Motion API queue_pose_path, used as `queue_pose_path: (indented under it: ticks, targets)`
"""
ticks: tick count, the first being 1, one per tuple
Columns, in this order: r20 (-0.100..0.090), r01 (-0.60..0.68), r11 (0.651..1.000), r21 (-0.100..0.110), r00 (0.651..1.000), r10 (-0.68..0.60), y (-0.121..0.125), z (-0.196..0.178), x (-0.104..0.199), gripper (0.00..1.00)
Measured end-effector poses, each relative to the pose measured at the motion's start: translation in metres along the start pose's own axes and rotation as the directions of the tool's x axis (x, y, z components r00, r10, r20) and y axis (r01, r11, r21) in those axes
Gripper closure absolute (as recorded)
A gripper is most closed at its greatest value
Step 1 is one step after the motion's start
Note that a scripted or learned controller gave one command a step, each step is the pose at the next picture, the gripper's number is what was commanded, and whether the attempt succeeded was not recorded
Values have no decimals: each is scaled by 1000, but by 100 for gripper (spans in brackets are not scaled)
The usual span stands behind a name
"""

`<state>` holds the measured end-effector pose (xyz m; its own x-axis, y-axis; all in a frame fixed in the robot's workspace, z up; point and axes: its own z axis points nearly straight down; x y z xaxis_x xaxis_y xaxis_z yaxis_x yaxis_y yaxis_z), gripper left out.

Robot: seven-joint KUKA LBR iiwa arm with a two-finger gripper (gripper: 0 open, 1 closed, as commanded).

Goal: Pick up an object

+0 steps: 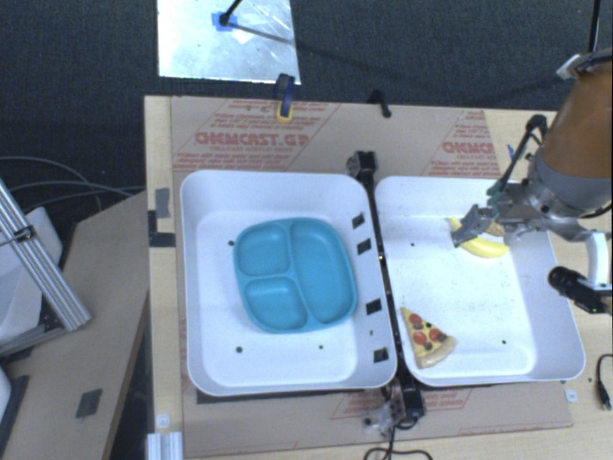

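Gripper (476, 226) down in the right bin (551, 353), right on top of the banana (487, 248), can't tell if clenched or released. Probably best to centre over the banana's middle, close across its narrow width, lift slowly. Pizza slice (426, 336) well apart

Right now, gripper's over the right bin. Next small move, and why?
Probably lower straight onto the banana. The gripper sits at its left end, partly covering it, in the right bin; the view doesn't settle whether it has contact. The pizza slice lies farther off, near the front wall.
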<state>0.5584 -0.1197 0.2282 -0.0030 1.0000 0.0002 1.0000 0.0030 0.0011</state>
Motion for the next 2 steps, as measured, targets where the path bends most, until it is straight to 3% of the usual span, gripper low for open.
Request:
queue_pose_path:
  ticks: [1, 2]
  targets:
    - [0, 2, 1000, -4, 1000, -2, 1, -11, 0, 100]
    - [-3, 7, 1000, 4, 1000, -7, 3, 32, 62, 100]
